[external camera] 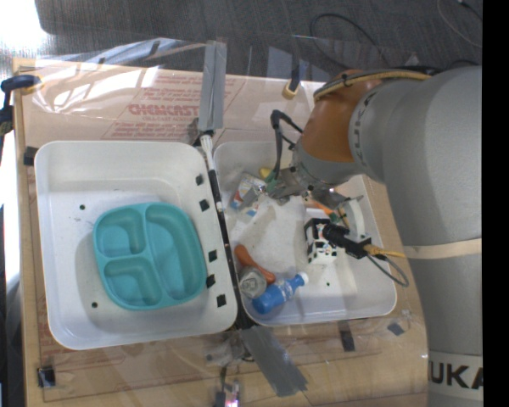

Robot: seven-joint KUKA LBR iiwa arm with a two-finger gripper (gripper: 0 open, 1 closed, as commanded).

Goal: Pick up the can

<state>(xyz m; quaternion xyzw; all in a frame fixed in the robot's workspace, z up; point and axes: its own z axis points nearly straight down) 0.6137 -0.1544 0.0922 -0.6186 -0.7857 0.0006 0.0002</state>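
A small grey metal can (253, 283) lies near the front left corner of the right bin (356, 299), pressed against a blue plastic bottle (282, 294). My gripper (274, 185) hangs below the orange wrist band over the back part of the right bin. It is next to a small silver and red item (244, 197) and well behind the can. The arm's grey body covers much of the bin's right side.
The left bin (59, 185) holds a teal divided tray (147, 254). An orange object (256, 263) lies just behind the can. A black and white object (322, 242) with cables sits mid-bin, and the dividing wall (214, 227) runs between the bins.
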